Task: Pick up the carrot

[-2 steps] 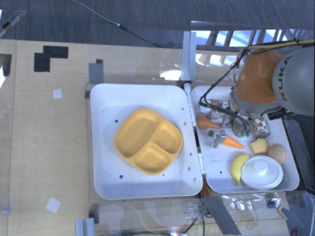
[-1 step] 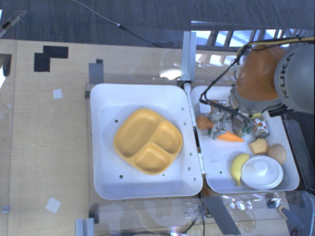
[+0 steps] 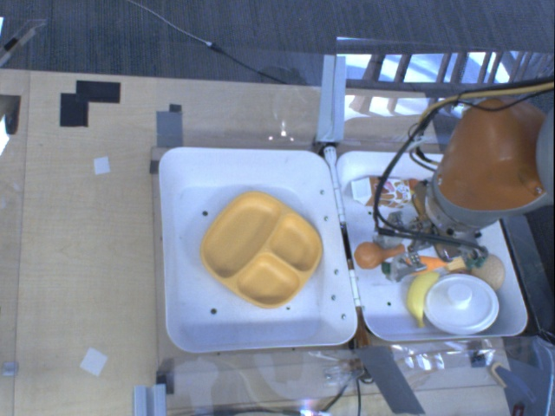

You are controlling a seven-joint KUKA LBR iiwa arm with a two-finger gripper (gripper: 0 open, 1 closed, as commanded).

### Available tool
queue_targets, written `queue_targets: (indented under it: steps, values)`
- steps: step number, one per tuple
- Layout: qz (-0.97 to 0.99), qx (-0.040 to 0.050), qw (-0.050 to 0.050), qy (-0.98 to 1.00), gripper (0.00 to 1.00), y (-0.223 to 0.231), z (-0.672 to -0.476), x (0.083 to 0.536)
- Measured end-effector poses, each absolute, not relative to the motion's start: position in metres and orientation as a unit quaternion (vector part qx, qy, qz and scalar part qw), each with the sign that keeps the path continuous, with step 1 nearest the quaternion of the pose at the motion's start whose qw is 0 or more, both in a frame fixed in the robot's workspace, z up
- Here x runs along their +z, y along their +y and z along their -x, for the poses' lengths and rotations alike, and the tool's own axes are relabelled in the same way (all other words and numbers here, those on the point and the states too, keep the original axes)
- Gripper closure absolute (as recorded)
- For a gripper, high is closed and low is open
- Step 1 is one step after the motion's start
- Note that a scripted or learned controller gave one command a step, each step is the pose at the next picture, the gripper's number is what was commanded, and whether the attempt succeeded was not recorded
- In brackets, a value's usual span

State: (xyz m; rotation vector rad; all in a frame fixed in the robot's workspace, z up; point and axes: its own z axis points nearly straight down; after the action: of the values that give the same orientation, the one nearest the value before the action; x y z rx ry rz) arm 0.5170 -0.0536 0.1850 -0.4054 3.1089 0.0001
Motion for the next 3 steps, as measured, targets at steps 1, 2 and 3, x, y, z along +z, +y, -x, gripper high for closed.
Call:
queue_targets:
  steps: [1, 2, 3]
  values:
    - [0.209, 0.0007, 0.000, 0.978, 1.00, -0.097, -0.513, 0.128]
    - [0.295, -0.0005, 0.003, 0.956, 1.00, -0.139, -0.512, 0.124]
    - [0.535, -0.0011, 0.003, 0.845, 1.00, -0.145, -0.510, 0.155]
